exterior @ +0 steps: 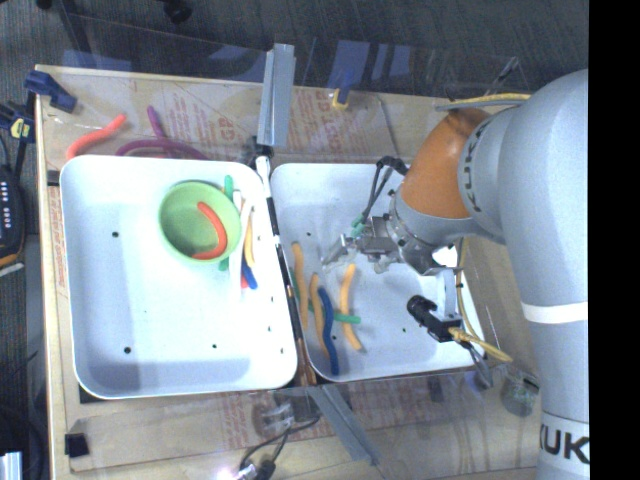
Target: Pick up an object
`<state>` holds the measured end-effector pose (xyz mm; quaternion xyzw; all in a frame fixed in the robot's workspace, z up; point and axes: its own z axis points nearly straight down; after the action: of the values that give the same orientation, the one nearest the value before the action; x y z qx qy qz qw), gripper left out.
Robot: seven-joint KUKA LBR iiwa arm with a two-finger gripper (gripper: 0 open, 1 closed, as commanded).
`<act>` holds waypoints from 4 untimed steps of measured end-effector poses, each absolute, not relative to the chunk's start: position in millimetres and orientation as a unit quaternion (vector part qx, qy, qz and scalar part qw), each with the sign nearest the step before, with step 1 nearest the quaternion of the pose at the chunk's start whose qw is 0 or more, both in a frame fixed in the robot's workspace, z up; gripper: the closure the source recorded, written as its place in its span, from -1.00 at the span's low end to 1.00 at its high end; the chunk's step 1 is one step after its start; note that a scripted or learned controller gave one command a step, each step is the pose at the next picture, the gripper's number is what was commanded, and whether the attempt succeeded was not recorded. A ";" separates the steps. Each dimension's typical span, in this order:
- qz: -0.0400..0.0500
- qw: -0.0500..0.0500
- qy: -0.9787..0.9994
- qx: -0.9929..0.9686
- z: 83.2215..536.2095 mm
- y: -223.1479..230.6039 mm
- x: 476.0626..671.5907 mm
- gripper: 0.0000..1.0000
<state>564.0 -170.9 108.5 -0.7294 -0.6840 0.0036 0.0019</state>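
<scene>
The two bins are white, smooth and shallow, with round corners, and they sit side by side on a brown bench. The arm is big, round and grey with a shiny orange band, and it reaches over the right bin. The gripper is made of small grey metal parts and hangs over the middle of that bin. I cannot tell if it is open or closed, and I cannot see anything held in it. Just below the gripper lies a yellow stick. It is thin, smooth and a little bent, like a soft straw. It lies flat on the bin floor, and its long side runs almost straight up and down in the camera view. Its top end points at the gripper and its bottom end comes close to a short green piece. To its left lie a long blue stick and a thin orange stick, which run nearly the same way. In the left bin sits a round green bowl with a red bent piece lying inside it.
</scene>
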 end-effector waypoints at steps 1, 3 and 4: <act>-0.001 -0.001 -0.725 -0.689 94.2 -145.4 557.8 -1.00; 0.000 -0.002 -0.727 -0.687 105.4 -146.3 558.7 -1.00; 0.001 -0.002 -0.728 -0.685 114.8 -146.4 558.6 1.00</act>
<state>558.6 -146.4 114.8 -0.6854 -0.7282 0.0008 -0.0015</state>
